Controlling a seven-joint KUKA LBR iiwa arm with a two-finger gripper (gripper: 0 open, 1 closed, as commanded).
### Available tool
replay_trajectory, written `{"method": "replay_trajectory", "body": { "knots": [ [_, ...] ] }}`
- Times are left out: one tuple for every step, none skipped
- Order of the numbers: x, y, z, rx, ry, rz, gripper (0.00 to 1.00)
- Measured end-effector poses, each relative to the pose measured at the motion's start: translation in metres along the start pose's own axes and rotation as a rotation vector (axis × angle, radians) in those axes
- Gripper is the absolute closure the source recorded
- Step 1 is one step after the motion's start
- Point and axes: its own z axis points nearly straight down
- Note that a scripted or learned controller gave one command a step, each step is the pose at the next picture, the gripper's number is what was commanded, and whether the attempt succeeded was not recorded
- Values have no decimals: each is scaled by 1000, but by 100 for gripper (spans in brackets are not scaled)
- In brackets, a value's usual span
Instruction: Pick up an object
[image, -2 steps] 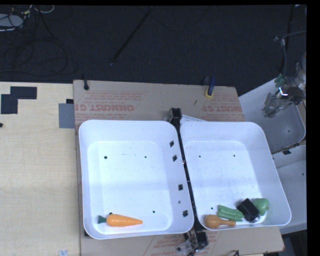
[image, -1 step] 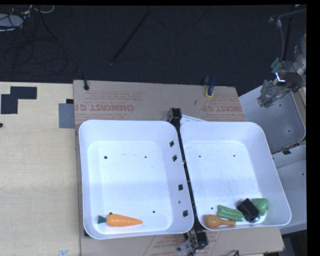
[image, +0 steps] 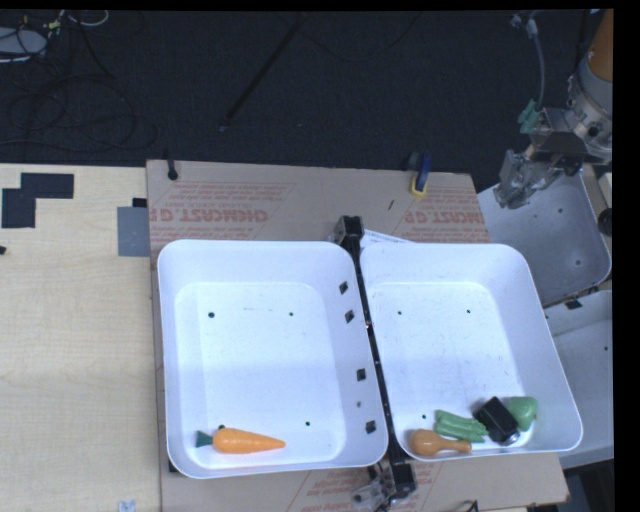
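claw (image: 515, 190): far right, above counter beyond the bins, fingers unclear, cannot tell
carrot (image: 246, 440): left bin (image: 180, 300), near-left corner, lying flat
right bin (image: 540, 300): near-right corner holds green pods (image: 460, 425), black block (image: 497, 419), tan gourd (image: 438, 443), green lump (image: 522, 408)
cardboard (image: 300, 195): red print, mirrored, unreadable

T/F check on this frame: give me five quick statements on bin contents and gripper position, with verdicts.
1. The orange carrot lies in the left bin. True.
2. The carrot lies at the bin's far edge. False: it lies near the front edge.
3. The gripper is over the right bin. False: it is outside, beyond the far right corner.
4. The black object lies in the right bin. True.
5. The gripper holds the carrot. False: the carrot lies in the bin.
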Motion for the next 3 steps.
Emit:
{"method": "replay_trajectory", "body": {
  "knots": [
    [2,28,67,9,-1,1,100],
    [48,17,64,5,0,1,100],
    [86,28,93,6,-1,2,100]
  ]
}}
